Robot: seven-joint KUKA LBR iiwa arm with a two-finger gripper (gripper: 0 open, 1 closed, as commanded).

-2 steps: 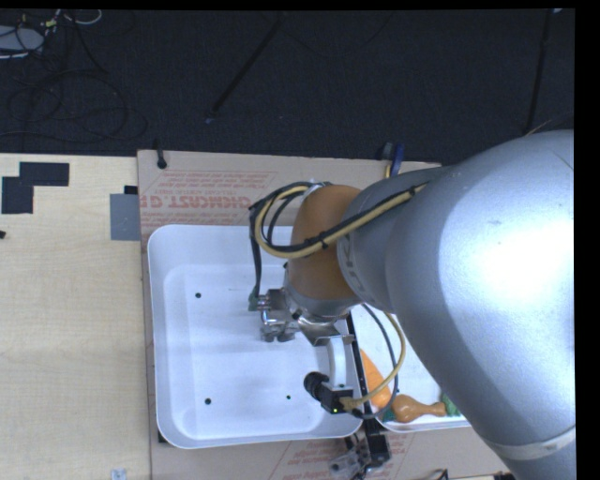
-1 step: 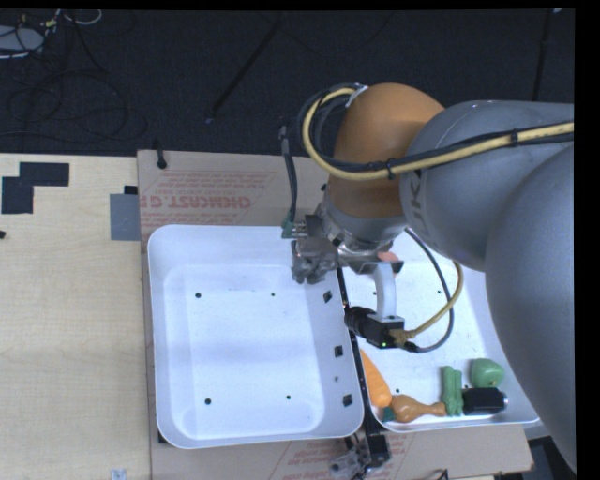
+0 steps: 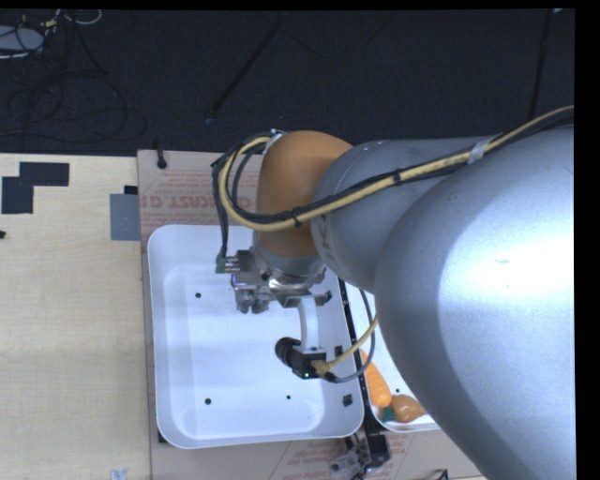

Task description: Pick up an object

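My gripper [image 3: 272, 292] hung over the left bin [image 3: 187, 375]; apart or together, I could not tell. An orange piece [image 3: 379, 386] lay front-right of it, in the right bin's [image 3: 410, 427] front-left corner, long axis roughly front-to-back.

Most likely a robotics lab or test cell: a large grey industrial arm [image 3: 469, 281] reaches over shallow white bins [image 3: 178, 375] on a pale wooden bench [image 3: 66, 309], with cardboard sheet [image 3: 187, 192] underneath and loose cables [image 3: 56, 28] on the dark floor behind.
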